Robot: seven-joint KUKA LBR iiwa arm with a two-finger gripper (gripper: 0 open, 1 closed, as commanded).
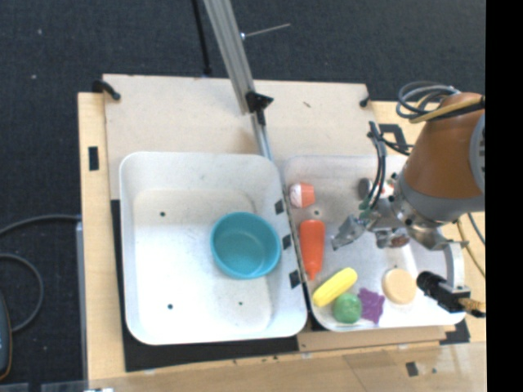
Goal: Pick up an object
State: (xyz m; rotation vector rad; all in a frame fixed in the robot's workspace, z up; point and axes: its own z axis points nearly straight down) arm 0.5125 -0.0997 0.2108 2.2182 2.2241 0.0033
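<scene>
My gripper (356, 227) hangs low over the middle of the right bin (343, 170), below the arm's orange band (445, 158). An orange carrot (312, 247) lies just left of it, along the bin's left wall. A small orange and white egg-like piece (302, 194) sits above the carrot. Toward the front lie a yellow corn-like piece (335, 287), a green ball (347, 308), a purple piece (373, 305) and a tan round disc (400, 285). I see nothing held in the gripper.
A blue bowl (245, 245) stands in the left bin (155, 178), near its right wall. A slanted metal rail (233, 47) runs down from the top to the gap between the bins. Cables (384, 166) hang beside the arm.
</scene>
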